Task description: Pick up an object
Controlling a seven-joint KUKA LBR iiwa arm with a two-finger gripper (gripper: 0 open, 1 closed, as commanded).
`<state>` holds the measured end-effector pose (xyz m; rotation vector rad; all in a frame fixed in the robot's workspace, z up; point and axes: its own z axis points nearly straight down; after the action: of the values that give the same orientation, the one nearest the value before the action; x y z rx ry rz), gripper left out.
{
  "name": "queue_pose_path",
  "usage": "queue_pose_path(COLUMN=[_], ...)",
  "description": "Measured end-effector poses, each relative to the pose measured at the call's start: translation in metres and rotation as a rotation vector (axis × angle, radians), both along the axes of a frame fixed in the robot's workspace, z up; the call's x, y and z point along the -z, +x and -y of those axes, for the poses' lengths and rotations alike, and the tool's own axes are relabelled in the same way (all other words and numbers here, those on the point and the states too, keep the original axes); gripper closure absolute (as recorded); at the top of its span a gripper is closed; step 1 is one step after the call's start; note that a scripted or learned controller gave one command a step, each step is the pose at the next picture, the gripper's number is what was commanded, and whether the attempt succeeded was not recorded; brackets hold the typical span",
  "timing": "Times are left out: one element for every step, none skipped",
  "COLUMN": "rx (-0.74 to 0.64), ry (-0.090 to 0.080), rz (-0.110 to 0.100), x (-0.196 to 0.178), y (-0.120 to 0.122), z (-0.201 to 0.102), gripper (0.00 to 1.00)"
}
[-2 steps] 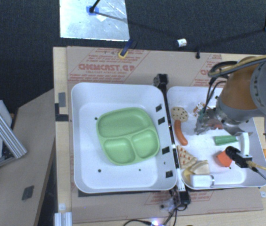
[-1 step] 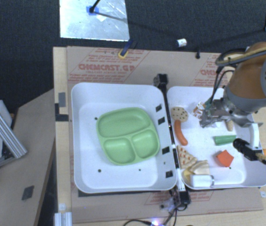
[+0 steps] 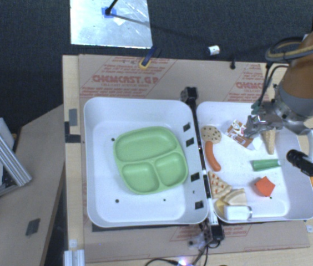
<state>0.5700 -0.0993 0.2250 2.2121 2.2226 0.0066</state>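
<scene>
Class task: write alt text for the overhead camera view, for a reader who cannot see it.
The robot arm's claw hangs over the right white bin, above a small printed packet, among toy foods such as a sausage, a green block and an orange block. The left white bin holds a green divided plate.

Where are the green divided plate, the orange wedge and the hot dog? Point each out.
green divided plate (image 3: pixel 148 143), camera view, on its large upper compartment
orange wedge (image 3: pixel 264 187), camera view, on its top face
hot dog (image 3: pixel 212 155), camera view, on its middle
</scene>
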Motion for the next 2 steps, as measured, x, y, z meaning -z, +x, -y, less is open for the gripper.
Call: queue_pose_path(rx=[0.000, -0.004], ry=[0.001, 0.002], rz=[-0.005, -0.004], x=[0.000, 0.010], y=[0.001, 0.021], z=[0.000, -0.048], gripper=[1.00, 1.00])
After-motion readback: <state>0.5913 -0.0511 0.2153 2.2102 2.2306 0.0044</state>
